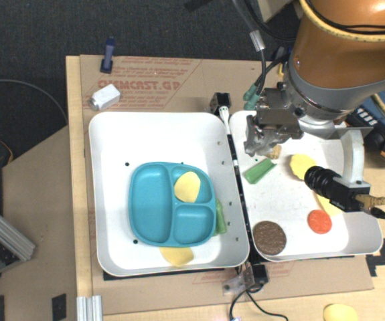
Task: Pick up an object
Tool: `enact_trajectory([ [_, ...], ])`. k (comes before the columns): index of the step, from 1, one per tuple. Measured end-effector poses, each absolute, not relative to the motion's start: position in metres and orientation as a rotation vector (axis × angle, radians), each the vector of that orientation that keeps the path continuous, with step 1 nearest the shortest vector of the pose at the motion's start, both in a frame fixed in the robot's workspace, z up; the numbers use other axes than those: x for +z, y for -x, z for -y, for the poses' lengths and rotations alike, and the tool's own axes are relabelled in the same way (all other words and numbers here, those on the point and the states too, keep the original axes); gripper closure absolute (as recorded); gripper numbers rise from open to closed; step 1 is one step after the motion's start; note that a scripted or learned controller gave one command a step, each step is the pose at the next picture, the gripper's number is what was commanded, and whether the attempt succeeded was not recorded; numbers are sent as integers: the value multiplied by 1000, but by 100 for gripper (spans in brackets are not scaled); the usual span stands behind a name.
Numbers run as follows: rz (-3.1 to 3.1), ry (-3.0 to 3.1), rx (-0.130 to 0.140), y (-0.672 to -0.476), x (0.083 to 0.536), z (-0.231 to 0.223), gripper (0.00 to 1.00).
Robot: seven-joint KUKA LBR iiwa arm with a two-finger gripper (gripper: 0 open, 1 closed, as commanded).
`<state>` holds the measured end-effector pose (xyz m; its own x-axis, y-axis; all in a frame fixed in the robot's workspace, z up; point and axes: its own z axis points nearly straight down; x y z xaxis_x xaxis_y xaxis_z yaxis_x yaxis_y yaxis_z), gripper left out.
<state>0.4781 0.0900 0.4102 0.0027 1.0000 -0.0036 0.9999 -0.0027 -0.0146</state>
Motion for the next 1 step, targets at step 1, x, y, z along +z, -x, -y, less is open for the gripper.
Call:
enact_trajectory([
  [1, 2223, 2224, -5, -480, 428, -91, 100],
])
